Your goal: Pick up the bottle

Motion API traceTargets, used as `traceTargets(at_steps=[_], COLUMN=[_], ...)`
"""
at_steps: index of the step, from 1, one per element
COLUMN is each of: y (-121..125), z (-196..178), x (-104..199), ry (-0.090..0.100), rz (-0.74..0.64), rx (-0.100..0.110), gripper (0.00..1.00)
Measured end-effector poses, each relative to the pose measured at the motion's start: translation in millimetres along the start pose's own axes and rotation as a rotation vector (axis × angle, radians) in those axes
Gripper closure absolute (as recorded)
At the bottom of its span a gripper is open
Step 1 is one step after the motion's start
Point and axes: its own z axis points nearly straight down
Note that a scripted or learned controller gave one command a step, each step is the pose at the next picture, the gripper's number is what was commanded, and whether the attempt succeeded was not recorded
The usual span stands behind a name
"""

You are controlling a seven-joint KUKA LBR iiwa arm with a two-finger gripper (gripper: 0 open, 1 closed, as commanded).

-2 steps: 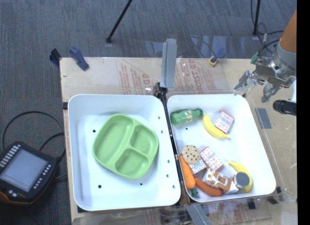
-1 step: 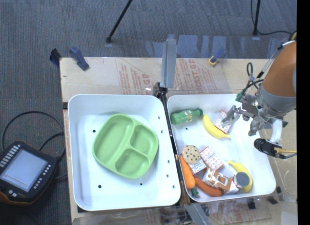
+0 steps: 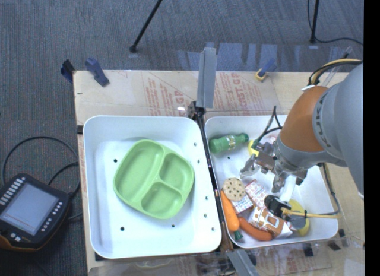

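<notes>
Two carrots (image 3: 230,212) at right bin's (image 3: 328,193) front, one green bottle (image 3: 228,142) at back, fingers (image 3: 261,165) spread empty over the clutter

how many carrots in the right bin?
2. One orange toy carrot lies along the right white bin's left wall; the other orange toy carrot lies near its front edge. More may be hidden under the clutter or arm.

Glossy green plastic bottle (image 3: 228,142), smooth white plastic bins (image 3: 95,150), matt green divided plate (image 3: 154,178)
</notes>
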Motion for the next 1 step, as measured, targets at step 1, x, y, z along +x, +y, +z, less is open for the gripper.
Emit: traceTargets(at_steps=[1], y=[-16.6], z=[0.4], x=[-67.2], ry=[0.001], rz=[0.202], rx=[0.000], gripper=[0.00])
